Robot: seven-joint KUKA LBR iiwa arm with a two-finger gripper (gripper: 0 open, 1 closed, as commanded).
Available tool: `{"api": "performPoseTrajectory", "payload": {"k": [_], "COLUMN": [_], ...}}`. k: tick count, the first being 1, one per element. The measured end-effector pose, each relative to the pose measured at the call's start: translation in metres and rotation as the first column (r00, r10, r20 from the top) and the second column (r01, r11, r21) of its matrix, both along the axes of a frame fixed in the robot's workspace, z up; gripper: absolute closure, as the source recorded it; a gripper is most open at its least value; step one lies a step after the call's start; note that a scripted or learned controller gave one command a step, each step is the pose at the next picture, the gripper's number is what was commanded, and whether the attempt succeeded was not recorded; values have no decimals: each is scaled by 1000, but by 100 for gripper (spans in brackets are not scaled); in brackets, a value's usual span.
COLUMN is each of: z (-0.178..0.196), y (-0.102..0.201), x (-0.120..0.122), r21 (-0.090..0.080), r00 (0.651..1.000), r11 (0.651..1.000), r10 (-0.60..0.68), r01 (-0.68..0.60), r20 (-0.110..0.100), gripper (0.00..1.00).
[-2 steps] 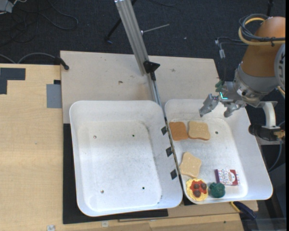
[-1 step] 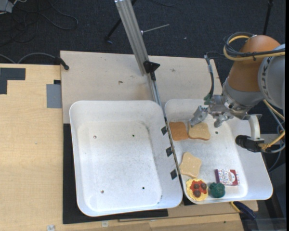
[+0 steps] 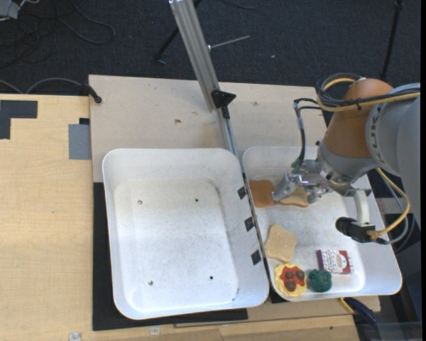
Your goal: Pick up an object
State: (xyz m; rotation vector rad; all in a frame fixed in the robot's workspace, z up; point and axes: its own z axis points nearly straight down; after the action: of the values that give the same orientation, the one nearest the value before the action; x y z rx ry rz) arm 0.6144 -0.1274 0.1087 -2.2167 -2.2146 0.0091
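The gripper [image 3: 292,187] hangs low in the right bin [image 3: 383,279], over a brown slice [image 3: 262,192] and a toast-like piece [image 3: 296,200]. Whether its jaws are apart or clamped, I cannot tell. Nothing looks lifted, so the pick seems not yet done.
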Motion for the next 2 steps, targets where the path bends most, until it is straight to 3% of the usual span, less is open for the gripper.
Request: {"api": "performPoseTrajectory", "payload": {"k": [1, 2], "z": [-12, -1], "y": [-1, -2], "x": [3, 3], "r21": [-5, -4], "r00": [1000, 1000], "r11": [1000, 1000], "r10": [-1, -7], "r01": [1, 7], "r20": [14, 16], "gripper": [0, 100]}}
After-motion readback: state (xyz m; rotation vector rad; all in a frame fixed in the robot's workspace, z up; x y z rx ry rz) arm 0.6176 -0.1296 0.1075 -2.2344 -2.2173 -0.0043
